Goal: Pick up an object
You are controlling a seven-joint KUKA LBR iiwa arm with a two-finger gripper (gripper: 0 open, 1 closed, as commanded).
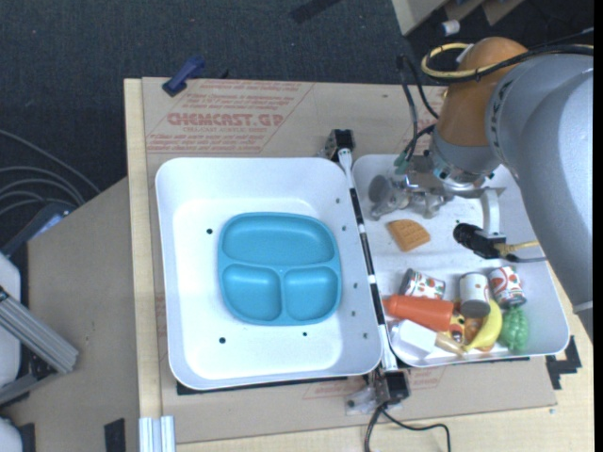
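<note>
Hovering pincer (407, 199) over right bin (438, 260) | open or closed: cannot tell | cracker (409, 234) just beside | carrot (421, 310), banana (488, 326) apart

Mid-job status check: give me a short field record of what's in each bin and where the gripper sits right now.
left bin: one blue divided plate, lying flat in the middle
right bin: tan cracker near the far end; cans, carrot, banana and green item bunched at the near end
gripper: low over the right bin's far end, just beyond the tan cracker
held object: none seen
nearest candidate: tan cracker, lying apart from the rest
</note>
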